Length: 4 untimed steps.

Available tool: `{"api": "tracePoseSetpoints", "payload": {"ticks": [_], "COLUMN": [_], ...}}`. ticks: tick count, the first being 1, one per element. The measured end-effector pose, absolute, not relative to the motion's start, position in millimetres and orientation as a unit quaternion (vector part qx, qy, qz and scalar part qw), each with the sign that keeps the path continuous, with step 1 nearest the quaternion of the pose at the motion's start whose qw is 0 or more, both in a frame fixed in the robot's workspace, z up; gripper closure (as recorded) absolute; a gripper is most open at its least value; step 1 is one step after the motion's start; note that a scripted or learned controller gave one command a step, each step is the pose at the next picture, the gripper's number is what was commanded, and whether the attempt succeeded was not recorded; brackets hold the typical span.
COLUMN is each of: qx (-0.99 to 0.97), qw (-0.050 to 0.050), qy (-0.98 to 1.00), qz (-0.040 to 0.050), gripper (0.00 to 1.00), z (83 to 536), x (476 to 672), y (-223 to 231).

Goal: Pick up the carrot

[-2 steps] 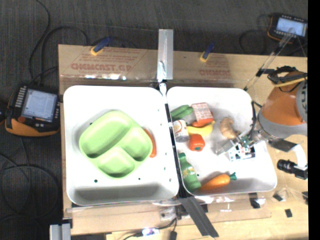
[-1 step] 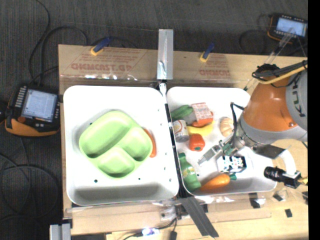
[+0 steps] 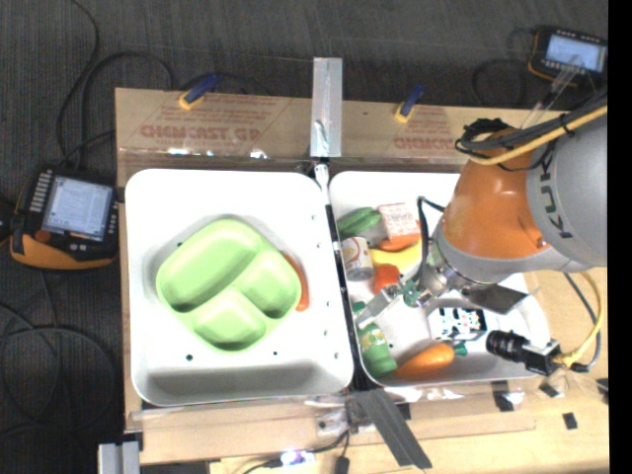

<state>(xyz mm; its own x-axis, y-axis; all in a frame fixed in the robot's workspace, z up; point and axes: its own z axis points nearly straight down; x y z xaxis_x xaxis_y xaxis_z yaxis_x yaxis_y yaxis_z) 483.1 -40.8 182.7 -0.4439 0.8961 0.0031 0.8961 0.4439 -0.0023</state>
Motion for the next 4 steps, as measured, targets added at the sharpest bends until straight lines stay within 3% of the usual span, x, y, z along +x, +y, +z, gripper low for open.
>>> {"api": "tracePoseSetpoints", "payload": {"ticks": [1, 2, 3, 4], "qx": [-0.527, -0.41, -0.381, -0.338], "qw": [0.002, -0.007, 0.0, -0.006], "qy": [-0.85, -0.912, -0.925, -0.941], "qz": [0.0001, 0.001, -0.0002, -0.0014], "gripper": [0.0, 0.0, 0.0, 0.0], "z": [182.7, 107.7, 183.2, 89.6], "x": [483.0, 486.3, 518.1, 540.9], "y": [-40.7, -110.0, -80.1, -123.9]}}
